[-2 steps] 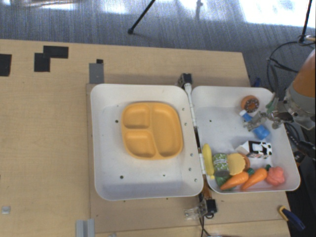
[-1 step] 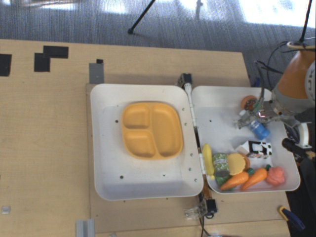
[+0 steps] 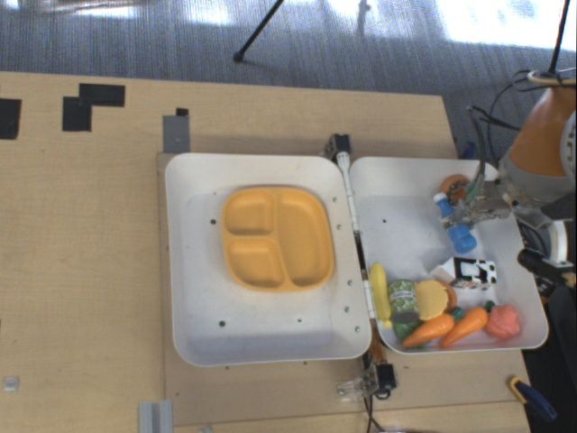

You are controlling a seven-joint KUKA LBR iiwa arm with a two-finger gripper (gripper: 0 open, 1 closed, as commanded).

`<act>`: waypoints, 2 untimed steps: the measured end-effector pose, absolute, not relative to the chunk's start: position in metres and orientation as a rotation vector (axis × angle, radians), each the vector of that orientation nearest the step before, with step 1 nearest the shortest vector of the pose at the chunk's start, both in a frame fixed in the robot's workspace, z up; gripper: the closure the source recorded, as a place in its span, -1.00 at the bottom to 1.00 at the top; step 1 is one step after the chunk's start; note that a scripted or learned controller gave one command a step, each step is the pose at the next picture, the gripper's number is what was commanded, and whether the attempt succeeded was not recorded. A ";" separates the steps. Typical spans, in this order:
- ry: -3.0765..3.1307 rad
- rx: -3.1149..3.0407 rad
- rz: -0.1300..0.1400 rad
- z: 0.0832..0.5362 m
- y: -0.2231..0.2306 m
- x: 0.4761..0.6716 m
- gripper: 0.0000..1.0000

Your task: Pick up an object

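We saw the gripper over the right bin, just above a small blue bottle near the far side, but we could not tell how its tips stood. The bottle looked light, hard and a bit slippery, so we judged its middle best to pinch. Its long side ran from the far side toward the near side, with the cap end far.

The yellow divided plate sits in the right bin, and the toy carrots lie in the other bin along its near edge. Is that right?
Not quite. The camera view shows the yellow divided plate in the left bin, not the right one. The rest holds: the toy carrots lie in the other bin, the right bin, along its near edge.
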State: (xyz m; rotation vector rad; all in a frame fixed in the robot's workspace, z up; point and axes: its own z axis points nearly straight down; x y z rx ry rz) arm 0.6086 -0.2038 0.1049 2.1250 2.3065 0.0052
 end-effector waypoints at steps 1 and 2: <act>2.307 2.129 0.005 0.160 -0.140 0.582 1.00; 2.429 1.990 0.004 0.215 -0.068 0.536 1.00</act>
